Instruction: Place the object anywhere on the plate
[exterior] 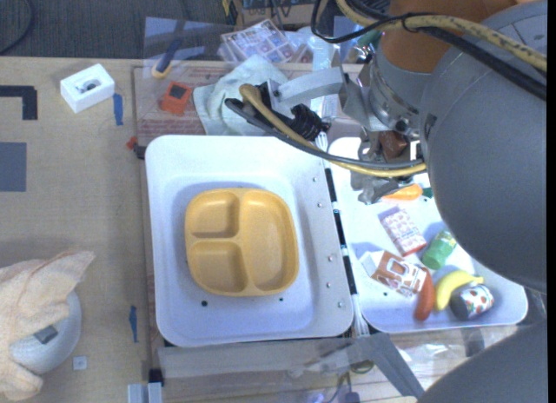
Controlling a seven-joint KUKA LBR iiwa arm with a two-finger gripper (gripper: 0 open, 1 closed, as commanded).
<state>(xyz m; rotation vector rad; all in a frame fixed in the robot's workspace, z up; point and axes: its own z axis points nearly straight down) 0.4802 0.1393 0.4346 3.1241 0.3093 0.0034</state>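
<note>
While pincer (388, 160) state unreadable, glossy yellow three-compartment plate (241, 241) sits in smooth white left bin (165, 175).

The pale wooden bench (69, 210) bears two shallow white plastic bins, left (165, 306) and right (512, 306), a small white box (87, 87) and a crumpled yellow cloth (39, 297).
</note>
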